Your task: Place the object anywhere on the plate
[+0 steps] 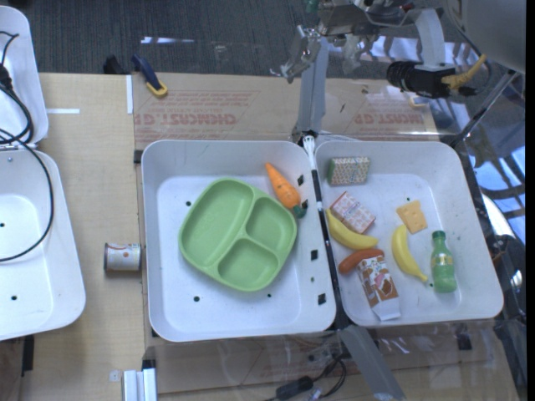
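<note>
1. The left bin holds the green plate, which has three sections.
2. The right bin holds two bananas, a green bottle, a snack packet, a sausage, a cracker and two small boxes.
3. The gripper hangs high above the far end of the bins; whether it is open cannot be told.
4. The carrot lies in the left bin, touching the plate's far right rim, well apart from the gripper and not held.
</note>
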You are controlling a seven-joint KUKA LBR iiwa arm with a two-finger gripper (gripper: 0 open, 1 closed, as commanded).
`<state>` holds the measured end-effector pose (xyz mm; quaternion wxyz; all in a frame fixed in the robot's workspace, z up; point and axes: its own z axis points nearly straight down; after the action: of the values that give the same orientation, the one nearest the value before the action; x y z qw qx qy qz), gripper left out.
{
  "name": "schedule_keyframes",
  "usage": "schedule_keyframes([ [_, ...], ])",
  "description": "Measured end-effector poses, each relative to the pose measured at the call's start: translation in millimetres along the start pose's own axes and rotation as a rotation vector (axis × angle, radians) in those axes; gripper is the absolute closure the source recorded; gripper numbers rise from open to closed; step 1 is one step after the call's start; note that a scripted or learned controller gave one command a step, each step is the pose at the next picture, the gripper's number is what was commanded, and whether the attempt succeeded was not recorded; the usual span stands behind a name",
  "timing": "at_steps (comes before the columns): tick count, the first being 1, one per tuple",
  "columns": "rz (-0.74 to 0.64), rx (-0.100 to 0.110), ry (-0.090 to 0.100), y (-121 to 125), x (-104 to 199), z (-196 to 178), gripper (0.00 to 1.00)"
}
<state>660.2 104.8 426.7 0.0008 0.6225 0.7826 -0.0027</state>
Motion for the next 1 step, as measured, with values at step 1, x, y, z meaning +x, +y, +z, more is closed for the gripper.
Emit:
schedule_keyframes([
  [1, -0.002, 0.001, -0.003, 0.9, 0.1, -7.7, 1.00],
])
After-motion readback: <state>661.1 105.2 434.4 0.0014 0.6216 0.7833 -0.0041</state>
